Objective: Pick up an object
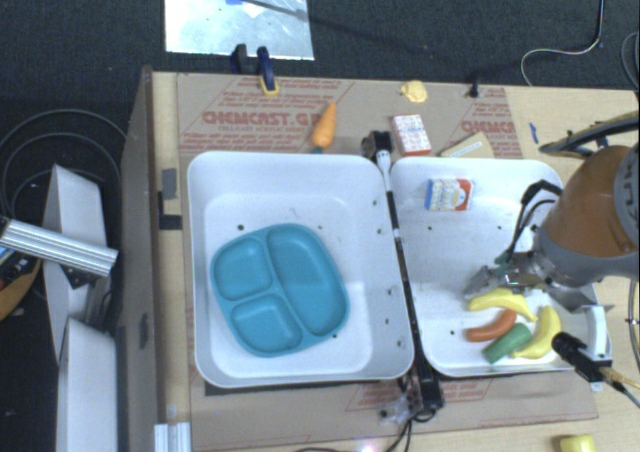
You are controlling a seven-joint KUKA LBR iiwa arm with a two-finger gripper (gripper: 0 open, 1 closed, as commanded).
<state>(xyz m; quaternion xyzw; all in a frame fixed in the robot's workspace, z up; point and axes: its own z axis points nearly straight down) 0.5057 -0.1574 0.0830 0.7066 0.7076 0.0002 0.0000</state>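
Yellow banana in the right bin, near its front right corner, touching a little heap: an orange carrot-like piece, something green, another yellow fruit. Gripper low over the bin, just behind and above the banana's upper edge, practically touching it. Banana's long axis running roughly left-right, slightly tilted. Can't tell how wide the gripper is spread or whether anything's caught in it, too small and dark to read. Probably just a short drop forward to straddle the banana across its narrow width. Small white carton near the bin's back wall, well apart. Blue divided plate alone in the left bin.
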